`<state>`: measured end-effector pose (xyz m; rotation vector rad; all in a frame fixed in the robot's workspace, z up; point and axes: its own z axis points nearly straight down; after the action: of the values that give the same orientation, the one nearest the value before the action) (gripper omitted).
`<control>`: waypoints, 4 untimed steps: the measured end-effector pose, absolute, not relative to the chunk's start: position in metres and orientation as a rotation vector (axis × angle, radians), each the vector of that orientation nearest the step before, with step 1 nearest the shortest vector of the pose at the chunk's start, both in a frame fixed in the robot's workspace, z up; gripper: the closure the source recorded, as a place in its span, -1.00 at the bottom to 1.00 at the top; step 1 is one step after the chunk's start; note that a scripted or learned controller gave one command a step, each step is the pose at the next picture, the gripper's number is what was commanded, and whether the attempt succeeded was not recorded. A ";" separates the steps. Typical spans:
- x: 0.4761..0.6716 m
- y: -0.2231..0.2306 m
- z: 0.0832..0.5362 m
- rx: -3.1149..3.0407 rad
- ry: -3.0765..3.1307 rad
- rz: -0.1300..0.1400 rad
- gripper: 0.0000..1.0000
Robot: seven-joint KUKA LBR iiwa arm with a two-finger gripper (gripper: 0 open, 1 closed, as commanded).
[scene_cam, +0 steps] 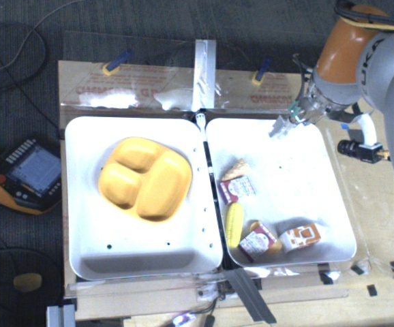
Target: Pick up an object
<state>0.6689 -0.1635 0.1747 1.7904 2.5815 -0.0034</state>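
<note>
The bench (pixel 377 264) is pale wood and carries two shallow white bins side by side, with a metal strip between them. Behind the bins lies a sheet of clear plastic (pixel 149 87) held by two clips. Around the bench the floor (pixel 20 251) is dark grey carpet with black cables, and an orange-rimmed control pendant (pixel 23 176) lies at the left edge of the frame.

The left bin (pixel 81 251) holds a large yellow moulded tray (pixel 144 178) in its middle. In the right bin (pixel 320 176) the objects are grouped at the lower left: a small snack packet (pixel 238 182), a yellow banana (pixel 234 225) just beside the divider, a purple-and-white carton (pixel 258 240) and an orange-and-white carton (pixel 300 236).

The arm (pixel 350 46) enters from the upper right. Its pincer (pixel 283 125) hangs over the upper rim of the right bin, well apart from the objects; it holds nothing, and whether it is wide or narrow I cannot tell.
</note>
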 end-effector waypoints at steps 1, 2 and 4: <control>0.669 -0.070 0.180 1.538 2.742 0.000 1.00; 0.623 -0.063 0.180 1.428 2.801 -0.002 1.00; 0.658 -0.056 0.180 1.382 2.823 -0.004 1.00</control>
<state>0.6577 -0.0560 0.1800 1.3821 2.8232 -0.0041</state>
